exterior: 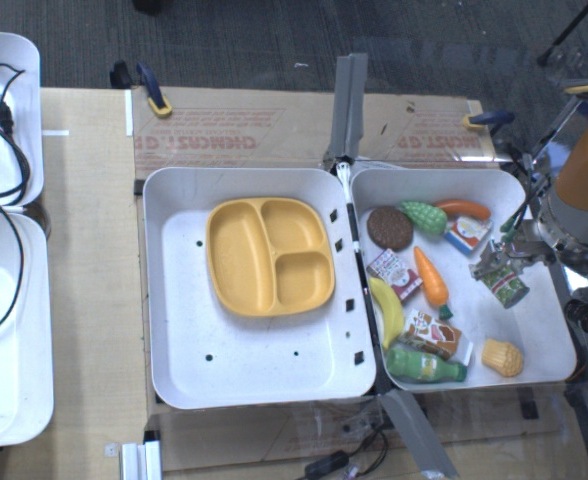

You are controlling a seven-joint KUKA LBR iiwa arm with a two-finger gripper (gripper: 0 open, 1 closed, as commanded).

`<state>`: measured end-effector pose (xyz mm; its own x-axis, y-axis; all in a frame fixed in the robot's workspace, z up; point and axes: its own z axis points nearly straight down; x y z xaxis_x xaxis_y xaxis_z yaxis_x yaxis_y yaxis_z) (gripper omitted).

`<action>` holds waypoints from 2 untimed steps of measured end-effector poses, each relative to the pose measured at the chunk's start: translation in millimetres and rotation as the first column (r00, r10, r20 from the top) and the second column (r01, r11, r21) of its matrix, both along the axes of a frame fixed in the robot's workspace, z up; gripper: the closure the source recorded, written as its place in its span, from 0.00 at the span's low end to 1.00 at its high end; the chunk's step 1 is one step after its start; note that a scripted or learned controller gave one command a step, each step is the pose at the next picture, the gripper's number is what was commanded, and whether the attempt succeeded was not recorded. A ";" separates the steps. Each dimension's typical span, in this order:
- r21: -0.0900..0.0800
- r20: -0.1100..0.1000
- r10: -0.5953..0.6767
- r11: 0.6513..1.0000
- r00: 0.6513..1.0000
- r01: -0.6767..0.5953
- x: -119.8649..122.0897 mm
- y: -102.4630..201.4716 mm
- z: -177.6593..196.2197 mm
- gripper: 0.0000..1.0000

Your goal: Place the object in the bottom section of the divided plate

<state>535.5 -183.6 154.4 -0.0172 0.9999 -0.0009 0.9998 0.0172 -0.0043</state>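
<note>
While the grey arm (564, 233) reaches in over the right rim of the right bin (549, 313), its gripper (498, 265) hangs low near that rim, about midway along it, and right at its tip is a small green packet (508, 288), touching it or very nearly so. Is the claw open or closed, and does it truly have the packet? From this slanted view I cannot tell, since the metalwork and the packet run together. Across to the left bin (174, 298) now: the yellow divided plate (271, 256) lies flat in its upper middle, one long section on its left side and two smaller ones stacked on its right, well apart from the gripper. Back in the right bin the toys are crowded. A brown round biscuit (389, 228) sits toward the top left corner, with a green knobbly vegetable (424, 216) just beside it and an orange-red sausage shape (462, 209) near the top edge. A carrot (431, 278) lies around the middle. A banana (385, 310) runs along the left wall, and a green bottle (426, 366) lies along the bottom edge. A yellow corn piece (502, 357) rests near the bottom right corner, below the packet.
</note>
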 end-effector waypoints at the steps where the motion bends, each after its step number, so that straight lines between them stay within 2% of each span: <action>1: 0.000 0.004 0.307 0.952 0.952 -0.307 28.9 57.8 46.0 1.00; 2: 0.000 0.003 0.408 0.913 0.913 -0.408 123.5 116.0 36.7 1.00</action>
